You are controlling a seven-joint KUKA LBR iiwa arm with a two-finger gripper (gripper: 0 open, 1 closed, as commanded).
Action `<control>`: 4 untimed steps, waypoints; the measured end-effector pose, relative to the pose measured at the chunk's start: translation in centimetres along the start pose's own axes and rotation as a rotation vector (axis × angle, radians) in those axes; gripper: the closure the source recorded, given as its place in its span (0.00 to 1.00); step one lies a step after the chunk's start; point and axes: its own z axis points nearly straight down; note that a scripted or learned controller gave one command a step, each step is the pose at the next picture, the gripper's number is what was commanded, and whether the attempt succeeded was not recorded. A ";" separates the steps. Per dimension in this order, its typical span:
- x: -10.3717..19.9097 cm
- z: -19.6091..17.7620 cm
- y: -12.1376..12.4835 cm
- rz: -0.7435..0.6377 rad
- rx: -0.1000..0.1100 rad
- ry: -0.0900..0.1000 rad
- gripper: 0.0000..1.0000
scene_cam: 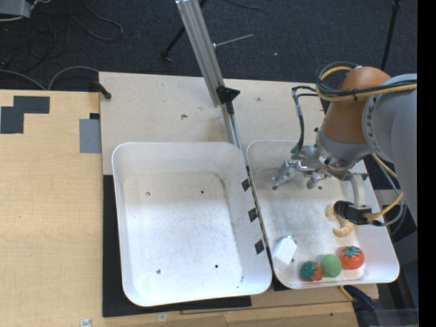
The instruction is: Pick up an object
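Arm at right of frame: smooth grey casing, rounded orange band above the wrist. Black and yellow cables loop around the band and trail lower right. Small metallic silver gripper at centre right.

End effector low, fingers spread, empty.

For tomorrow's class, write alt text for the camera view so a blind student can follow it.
A grey robot arm reaches from the right, its gripper above the right bin. Near that bin's front edge lie a white block, a green ball and two small red-and-green toys. The left bin sits alongside.
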 end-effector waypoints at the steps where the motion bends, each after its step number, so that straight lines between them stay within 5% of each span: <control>1: 0.1 2.9 0.0 0.000 -0.006 -0.001 0.00; 2: 0.0 1.8 0.0 0.004 -0.006 0.000 1.00; 4: 0.3 -9.0 -0.3 -0.001 -0.012 -0.002 1.00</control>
